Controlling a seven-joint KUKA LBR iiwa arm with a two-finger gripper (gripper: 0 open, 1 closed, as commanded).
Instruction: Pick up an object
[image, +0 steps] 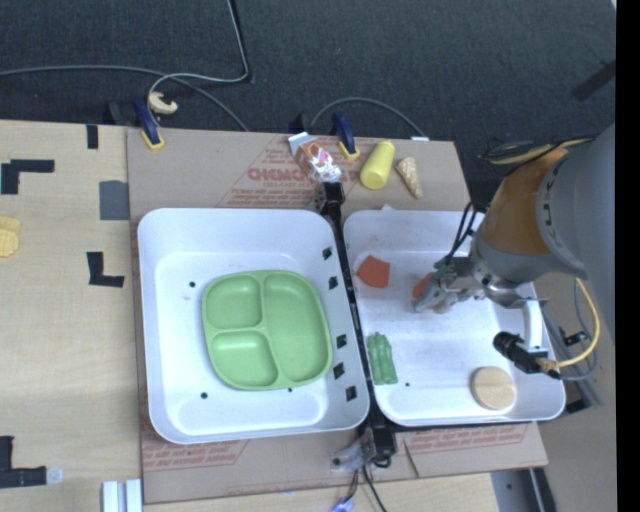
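Your pincer (437, 297) sits low in the right white bin (440, 400), over a small reddish-orange piece (424, 288); you cannot tell from here how it is set. Nothing looks lifted yet, so grasping and raising remain, I judge.

Grey arm (560, 215) reaching left, wrist lowered

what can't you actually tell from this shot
- Camera view: whether the gripper grips the orange-red thing at its tip; too small and blurred.
- What the small package behind the bins is; too small.
- The arm is cut off by the right edge.
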